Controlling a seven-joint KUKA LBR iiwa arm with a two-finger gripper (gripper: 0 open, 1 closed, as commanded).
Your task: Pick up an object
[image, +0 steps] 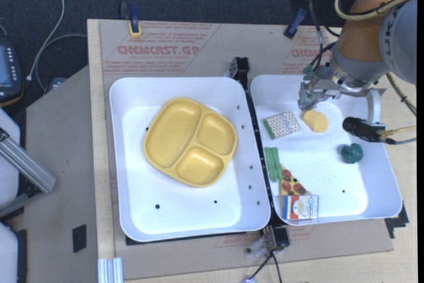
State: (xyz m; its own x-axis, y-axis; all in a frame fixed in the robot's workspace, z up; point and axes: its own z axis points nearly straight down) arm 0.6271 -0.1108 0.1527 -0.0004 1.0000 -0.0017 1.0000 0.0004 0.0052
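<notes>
your gripper (pixel 310 101) hangs just left of the yellow round thing (pixel 315 120), a bit above it. i cannot tell its state.

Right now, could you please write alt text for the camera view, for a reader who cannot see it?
A grey arm's gripper hangs over the right white bin, close to a round yellow waffle-like piece, a speckled card, a teal lump and a small carton. The left white bin holds a yellow divided plate.
</notes>
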